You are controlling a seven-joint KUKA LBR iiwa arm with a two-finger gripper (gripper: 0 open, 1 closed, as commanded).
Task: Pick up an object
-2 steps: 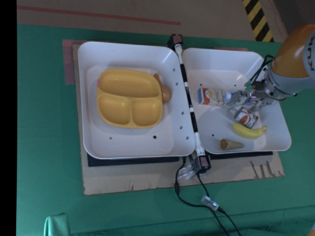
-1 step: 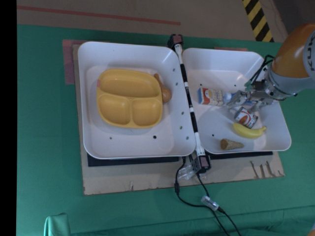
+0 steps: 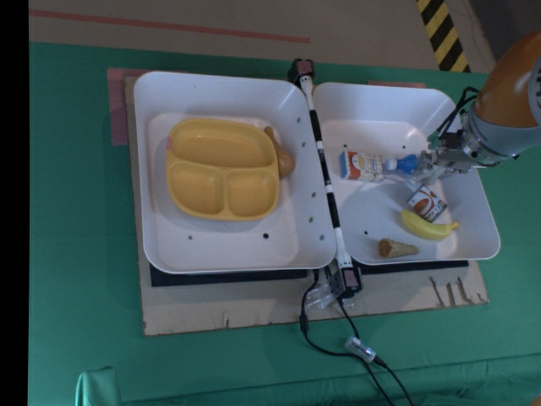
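We see 2 shallow white plastic bins side by side on the green-covered counter (image 3: 76, 227). The left bin (image 3: 169, 256) holds a yellow 3-compartment plastic tray (image 3: 221, 169) with a brown wooden-looking piece (image 3: 282, 155) touching its 3 o'clock edge. The right bin (image 3: 372, 100) holds the candidates for picking: a small white bottle with a red and blue label (image 3: 362, 166), a small red and white can (image 3: 425, 202), a yellow banana (image 3: 428, 226) and a tan ice-cream cone (image 3: 396, 248).

The hand (image 3: 433, 166) hangs over the right bin's 3 o'clock side, at the end of the grey arm with the orange band (image 3: 511, 87) that reaches in from 2 o'clock. We cannot tell whether the hand is released or clenched; a blue part (image 3: 409, 164) sits just at its tip, and we cannot tell whether that belongs to the bottle or the tool.

The relation that matters: the bottle lies at 9 o'clock from the hand, its long axis running 9 to 3, so it points almost straight at the hand. The can lies just beside the hand at 6 o'clock, tilted. The banana sits beyond the can, long axis roughly 9 to 3, and the cone is furthest, toward 7 o'clock.

We judge that nothing is lifted yet, and that the bottle or the can is the likeliest target.
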